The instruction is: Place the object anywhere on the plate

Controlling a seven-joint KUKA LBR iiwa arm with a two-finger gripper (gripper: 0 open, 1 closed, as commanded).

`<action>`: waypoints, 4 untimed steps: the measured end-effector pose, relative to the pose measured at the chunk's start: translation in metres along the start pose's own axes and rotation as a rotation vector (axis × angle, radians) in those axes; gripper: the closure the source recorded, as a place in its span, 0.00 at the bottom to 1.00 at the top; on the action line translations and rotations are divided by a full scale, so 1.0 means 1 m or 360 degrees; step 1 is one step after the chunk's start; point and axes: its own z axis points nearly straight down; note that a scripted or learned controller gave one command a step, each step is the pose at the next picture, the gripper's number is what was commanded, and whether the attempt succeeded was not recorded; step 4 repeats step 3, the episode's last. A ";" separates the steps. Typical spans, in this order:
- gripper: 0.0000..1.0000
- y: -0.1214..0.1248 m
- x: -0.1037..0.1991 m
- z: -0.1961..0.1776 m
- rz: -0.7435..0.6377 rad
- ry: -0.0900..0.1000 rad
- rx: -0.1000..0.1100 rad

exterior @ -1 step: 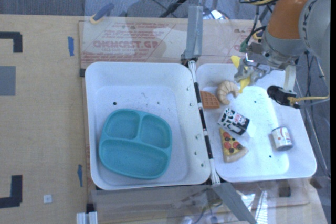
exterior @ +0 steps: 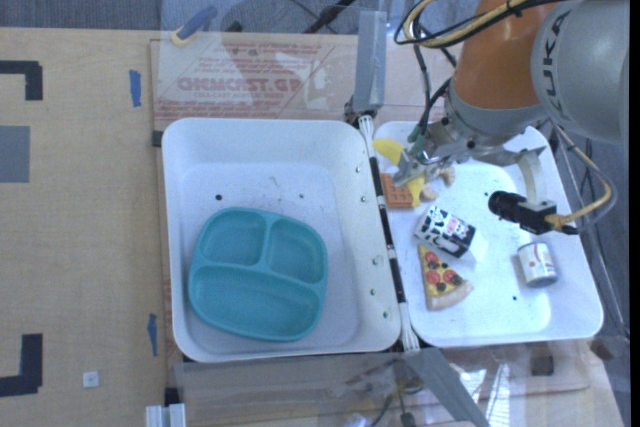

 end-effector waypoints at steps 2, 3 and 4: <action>1.00 -0.032 0.190 0.003 -0.0030 -0.0002 0.0003; 0.00 -0.032 0.189 0.003 -0.0028 -0.0003 0.0002; 0.00 -0.032 0.189 0.003 -0.0028 -0.0003 0.0002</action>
